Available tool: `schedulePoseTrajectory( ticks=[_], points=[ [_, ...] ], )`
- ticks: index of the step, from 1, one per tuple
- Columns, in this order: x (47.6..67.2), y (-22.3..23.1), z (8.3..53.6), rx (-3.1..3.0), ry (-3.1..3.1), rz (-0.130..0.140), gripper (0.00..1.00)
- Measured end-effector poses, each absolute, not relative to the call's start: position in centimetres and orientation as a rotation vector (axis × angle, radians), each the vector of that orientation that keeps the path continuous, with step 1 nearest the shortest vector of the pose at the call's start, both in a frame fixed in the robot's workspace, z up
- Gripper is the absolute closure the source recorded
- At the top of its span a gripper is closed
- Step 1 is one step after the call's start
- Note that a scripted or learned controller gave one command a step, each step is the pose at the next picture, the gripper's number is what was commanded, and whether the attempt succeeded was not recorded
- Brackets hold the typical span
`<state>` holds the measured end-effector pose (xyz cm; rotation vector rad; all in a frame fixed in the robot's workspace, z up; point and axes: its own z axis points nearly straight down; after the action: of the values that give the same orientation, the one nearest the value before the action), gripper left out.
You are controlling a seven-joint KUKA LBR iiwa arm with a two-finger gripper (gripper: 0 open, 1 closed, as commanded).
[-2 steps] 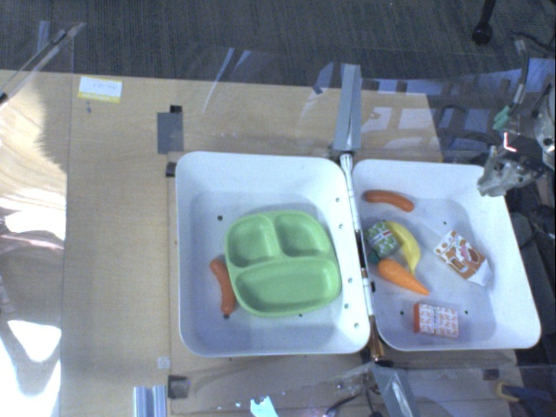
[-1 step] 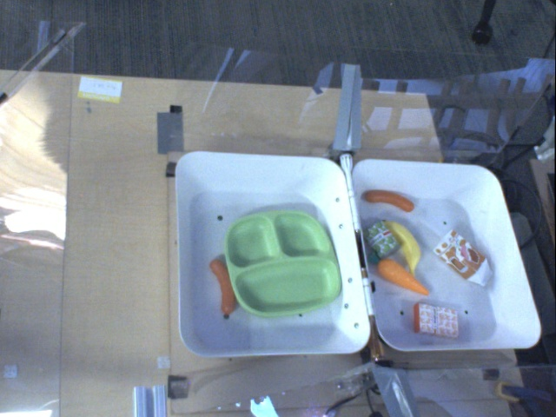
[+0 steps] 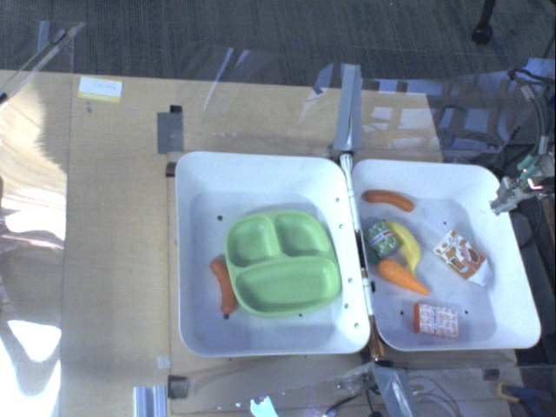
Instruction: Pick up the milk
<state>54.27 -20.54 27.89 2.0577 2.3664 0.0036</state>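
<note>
Two shallow white bins sit side by side on the pale wooden desk (image 3: pixel 113 233), viewed from above at a slant. The milk (image 3: pixel 460 254), a small white carton with a red-and-brown pattern, lies tilted on the floor of the right bin (image 3: pixel 512 320), near its right wall, untouched. Sharing that bin are a sausage (image 3: pixel 388 200) at the far side, a banana (image 3: pixel 405 243) just beside a green-and-white item (image 3: pixel 380 237), a carrot (image 3: pixel 403 275) in the middle and a small orange-red box (image 3: pixel 436 319) at the near side. The left bin (image 3: pixel 195 320) holds a green divided plate (image 3: pixel 282 262) with a second sausage (image 3: pixel 225 286) tucked against its left edge. The robot's jaws (image 3: pixel 514 191) hover at the right bin's far-right corner, above the rim and apart from the carton; whether they stand wide or narrow cannot be told from here. By this evidence the pick has barely begun: the approach, descent, grasp and lift all appear to be left.
</note>
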Motion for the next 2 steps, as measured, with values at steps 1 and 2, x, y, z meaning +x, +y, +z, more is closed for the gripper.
schedulePoseTrajectory(
  ticks=[1, 2],
  points=[
    [54.5, -20.6, 41.2, 1.501, 2.743, 0.004, 1.00],
    [55.9, -15.2, 20.2, 1.989, 2.427, 0.004, 1.00]
  ],
)
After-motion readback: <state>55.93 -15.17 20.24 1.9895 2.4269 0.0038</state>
